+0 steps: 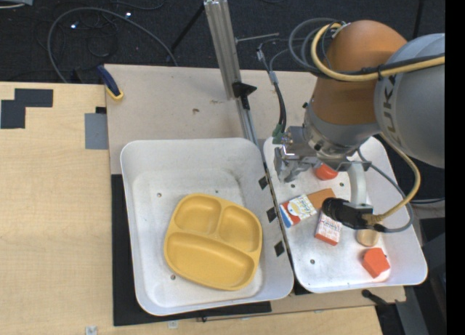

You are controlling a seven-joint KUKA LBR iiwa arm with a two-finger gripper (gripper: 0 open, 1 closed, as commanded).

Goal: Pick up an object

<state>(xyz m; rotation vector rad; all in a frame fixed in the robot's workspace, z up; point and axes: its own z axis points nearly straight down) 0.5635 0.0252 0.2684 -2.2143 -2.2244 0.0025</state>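
Observation:
My gripper [289, 163] hangs over the far left part of the right bin [407, 272], close to the wall between the two bins. Just below it in the view lies a small white carton with blue and red print [298, 210], next to a brown block [320, 198]. A red-orange round piece [326, 172] sits just right of the gripper. Further toward the front are a red and white box [328, 231], a tan lump [367, 238] and an orange block [375, 261]. I see nothing held in the gripper.
The left bin [145, 181] holds a yellow divided tray [213, 240]. An aluminium post [224, 43] stands behind the bins. The arm's orange band and grey body cover the back of the right bin.

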